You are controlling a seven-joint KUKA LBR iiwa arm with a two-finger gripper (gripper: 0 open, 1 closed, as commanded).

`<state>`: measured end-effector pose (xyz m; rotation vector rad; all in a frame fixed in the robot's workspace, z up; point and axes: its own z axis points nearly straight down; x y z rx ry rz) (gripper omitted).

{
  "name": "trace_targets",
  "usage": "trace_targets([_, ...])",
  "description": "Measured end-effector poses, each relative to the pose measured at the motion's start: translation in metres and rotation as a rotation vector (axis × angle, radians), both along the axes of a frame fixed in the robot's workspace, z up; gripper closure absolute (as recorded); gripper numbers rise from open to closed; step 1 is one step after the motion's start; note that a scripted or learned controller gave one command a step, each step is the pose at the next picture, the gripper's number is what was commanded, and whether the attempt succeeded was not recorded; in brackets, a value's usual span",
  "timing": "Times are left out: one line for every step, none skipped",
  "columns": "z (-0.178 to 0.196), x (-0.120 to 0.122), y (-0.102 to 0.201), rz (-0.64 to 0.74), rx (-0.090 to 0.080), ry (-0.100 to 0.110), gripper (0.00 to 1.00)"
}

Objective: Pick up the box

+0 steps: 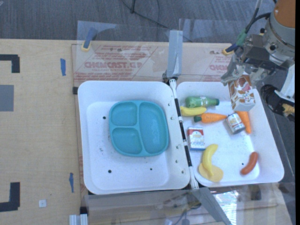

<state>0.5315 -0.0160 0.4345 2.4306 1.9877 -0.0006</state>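
Tool [240, 81] grips box [242, 93] above right bin [272, 172].

i'm seeing my arm [284, 13] showing an orange band, a grey wrist, dark cables trailing, and a green fitting.

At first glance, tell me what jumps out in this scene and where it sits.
The turquoise divided plate dominates the left bin, lying alone in its middle. Over the right bin's far right corner, the hand grips a brown-and-white carton, lifted and tilted. Below it lies a scatter of toy food: a green bottle, two bananas, carrots, a small can, a sausage and a small red-and-white box.
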Motion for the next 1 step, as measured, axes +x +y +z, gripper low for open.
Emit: trace_targets([0.0099, 0.0011, 0.003, 0.006, -0.001, -0.002, 1.0])
